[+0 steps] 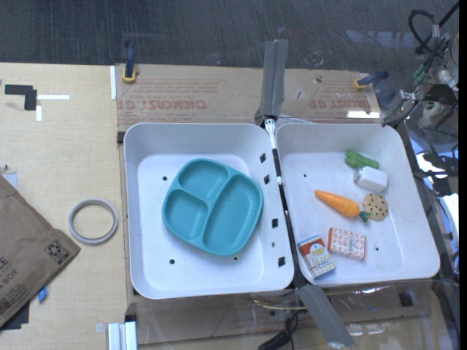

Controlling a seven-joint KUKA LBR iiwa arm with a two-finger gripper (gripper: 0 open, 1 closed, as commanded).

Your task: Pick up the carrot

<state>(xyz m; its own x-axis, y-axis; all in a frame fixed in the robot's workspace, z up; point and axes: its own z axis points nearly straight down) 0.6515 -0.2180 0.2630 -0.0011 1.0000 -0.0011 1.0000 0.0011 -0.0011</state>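
Carrot lay unheld in right bin

Carrot (338,203) lay in the right bin (412,257), its leafy end touching a cookie (375,207), beside a white block (371,178). Gripper's place and finger state could not be told.

Robot lab, clamped cardboard (175,93), cables (430,31)

The arm (440,86) shows at the upper right edge of the view, largely cut off by the frame. Dark cables (422,22) loop over its top. Its lower end, where the gripper (406,108) sits, is a blurred cluster of grey and dark parts angled left and downward. The detail there is too small and cluttered to read its state.
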